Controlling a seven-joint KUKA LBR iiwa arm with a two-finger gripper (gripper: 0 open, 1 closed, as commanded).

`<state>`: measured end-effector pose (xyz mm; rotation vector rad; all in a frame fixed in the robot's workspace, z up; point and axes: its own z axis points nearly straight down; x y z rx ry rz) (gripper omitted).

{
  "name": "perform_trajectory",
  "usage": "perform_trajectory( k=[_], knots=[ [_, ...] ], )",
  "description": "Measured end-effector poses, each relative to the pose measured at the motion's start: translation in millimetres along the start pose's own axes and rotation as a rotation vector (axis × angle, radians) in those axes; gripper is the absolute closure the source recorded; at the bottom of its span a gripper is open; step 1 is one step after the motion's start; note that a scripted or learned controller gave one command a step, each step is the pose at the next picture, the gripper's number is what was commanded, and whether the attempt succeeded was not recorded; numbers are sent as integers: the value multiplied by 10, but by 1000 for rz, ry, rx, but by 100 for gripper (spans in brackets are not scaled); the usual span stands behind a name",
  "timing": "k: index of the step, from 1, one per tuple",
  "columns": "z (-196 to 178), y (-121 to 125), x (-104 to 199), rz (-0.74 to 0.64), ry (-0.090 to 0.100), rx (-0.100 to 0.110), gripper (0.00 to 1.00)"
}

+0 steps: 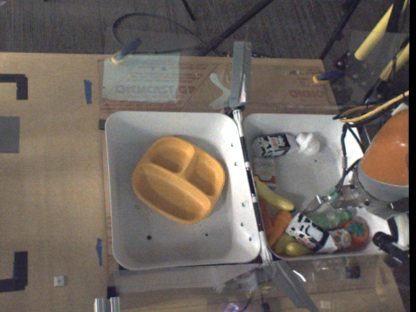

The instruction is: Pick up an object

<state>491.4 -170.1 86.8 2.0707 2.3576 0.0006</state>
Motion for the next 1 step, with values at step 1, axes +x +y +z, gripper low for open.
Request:
perform_trajectory(
  k=[1],
  knots=[
    [-757,-75,269,83,2,1,0]
  ],
)
